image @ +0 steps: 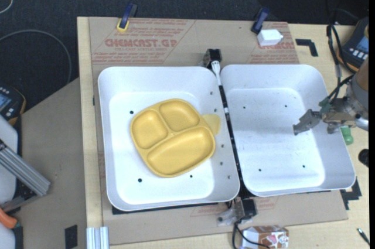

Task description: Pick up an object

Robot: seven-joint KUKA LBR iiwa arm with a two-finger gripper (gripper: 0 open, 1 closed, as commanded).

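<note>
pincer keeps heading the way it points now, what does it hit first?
Likely the bare floor of the right bin: the pincer points left and down over it. Depth is unclear. The yellow plate sits in the left bin.

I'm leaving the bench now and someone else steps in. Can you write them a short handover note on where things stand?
Tool: over the right bin, near its right wall, with nothing seen between its fingers; open or shut is unclear.
Yellow divided plate: lying flat in the left bin, tab pointing toward the divider between the bins.
Done: nothing picked up yet.
Left: bring the tool across to the plate, grip it and lift it.
</note>
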